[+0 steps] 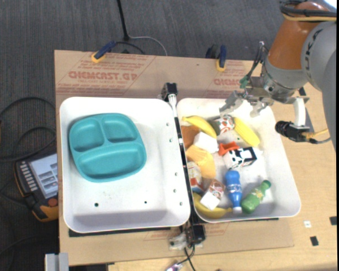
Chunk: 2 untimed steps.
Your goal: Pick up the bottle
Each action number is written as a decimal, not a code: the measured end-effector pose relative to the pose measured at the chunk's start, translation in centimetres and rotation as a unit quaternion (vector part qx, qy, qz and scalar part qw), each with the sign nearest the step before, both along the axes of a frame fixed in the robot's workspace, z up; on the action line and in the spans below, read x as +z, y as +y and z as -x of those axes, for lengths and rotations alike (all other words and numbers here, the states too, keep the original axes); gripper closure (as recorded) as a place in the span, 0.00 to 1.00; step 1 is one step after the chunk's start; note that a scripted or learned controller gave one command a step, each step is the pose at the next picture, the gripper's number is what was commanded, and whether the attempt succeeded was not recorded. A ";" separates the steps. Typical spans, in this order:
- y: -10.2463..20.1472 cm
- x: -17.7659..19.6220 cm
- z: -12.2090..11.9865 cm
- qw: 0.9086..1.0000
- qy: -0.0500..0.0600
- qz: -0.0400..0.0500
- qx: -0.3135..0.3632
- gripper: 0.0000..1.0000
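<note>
Camera view: gripper (247, 102) hangs over the far end of the right bin (282, 151), fingers spread wide, nothing between them. Target is the blue bottle (233, 189), lying near the front of that bin, white cap end toward the middle, well apart from the gripper. Judgement: the step in hand is the approach, with most of the task left. To do it well, I'd bring the wrist toward the front of the bin, turn it so the fingers straddle the bottle across its narrow body rather than along its length, and come down straight. Clutter is tight: a green bottle (255, 197) lies just beside it on the right, a small white-and-red carton (213, 192) on its left, a banana (210, 209) at the front edge, and a black-and-white toy (238, 157) just beyond the cap. Wide fingers risk landing on the neighbours, so narrowing them before descent would help. Second banana (199, 125) and other items sit at the far end under the gripper. Left bin (87, 208) holds a teal divided plate (106, 145), out of the way.
</note>
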<state>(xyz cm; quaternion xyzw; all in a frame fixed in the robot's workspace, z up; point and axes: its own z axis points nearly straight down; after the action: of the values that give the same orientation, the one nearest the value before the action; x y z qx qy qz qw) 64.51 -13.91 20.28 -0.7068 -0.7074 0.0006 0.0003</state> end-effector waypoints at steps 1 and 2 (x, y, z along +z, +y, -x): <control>3.5 -7.6 6.6 1.000 0.002 0.000 -0.022 0.00; 0.4 -11.4 15.2 1.000 -0.004 0.000 -0.027 0.00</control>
<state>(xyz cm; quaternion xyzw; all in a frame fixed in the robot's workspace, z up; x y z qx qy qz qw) 49.35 -13.55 8.88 -0.7258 -0.6879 -0.0021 -0.0030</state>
